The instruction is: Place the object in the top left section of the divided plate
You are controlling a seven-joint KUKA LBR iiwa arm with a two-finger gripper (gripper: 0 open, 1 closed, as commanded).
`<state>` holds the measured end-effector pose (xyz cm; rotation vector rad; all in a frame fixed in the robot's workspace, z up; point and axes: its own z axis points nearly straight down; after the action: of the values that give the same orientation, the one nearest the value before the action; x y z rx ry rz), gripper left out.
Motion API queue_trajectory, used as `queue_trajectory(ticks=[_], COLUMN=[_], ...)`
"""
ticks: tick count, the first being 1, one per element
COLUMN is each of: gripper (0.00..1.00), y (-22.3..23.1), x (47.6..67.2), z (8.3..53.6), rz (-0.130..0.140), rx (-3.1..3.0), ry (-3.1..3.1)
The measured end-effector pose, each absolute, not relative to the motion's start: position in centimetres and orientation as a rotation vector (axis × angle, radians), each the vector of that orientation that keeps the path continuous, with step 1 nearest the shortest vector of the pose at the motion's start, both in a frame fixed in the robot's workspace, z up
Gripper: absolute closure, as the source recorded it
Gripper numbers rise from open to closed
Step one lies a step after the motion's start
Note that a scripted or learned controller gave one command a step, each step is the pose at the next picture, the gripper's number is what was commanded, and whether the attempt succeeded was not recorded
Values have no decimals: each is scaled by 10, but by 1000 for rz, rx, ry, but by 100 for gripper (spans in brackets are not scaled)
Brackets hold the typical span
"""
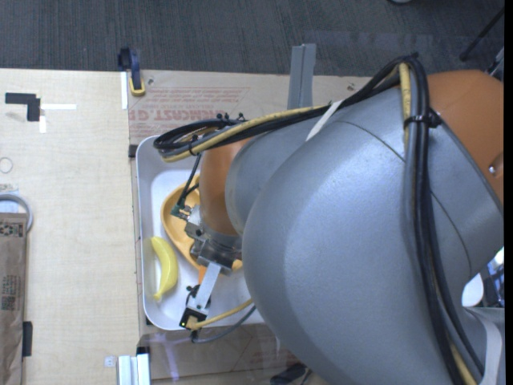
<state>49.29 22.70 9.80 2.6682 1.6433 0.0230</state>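
The grey arm fills the right and middle of the camera view and reaches down into the white bin (146,215). A yellow banana (165,268) lies along the bin's left side. Beside it, an orange divided plate (173,219) shows only as a curved rim; the rest is hidden under the wrist. The gripper (210,251) sits over the plate, just right of the banana, and the arm hides its tips.
The pale wooden bench (64,215) stretches to the left of the bin. A brown paper bag (11,295) lies at the far left edge. A cardboard sheet (192,103) lies behind the bin, and a grey post (301,74) stands at the back.
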Motion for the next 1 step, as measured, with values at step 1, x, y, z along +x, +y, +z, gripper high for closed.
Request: queue_trajectory(ticks=[1], gripper=[100], y=[142], x=[561], z=[176], rz=[-12], rx=[2710], ry=[1589])
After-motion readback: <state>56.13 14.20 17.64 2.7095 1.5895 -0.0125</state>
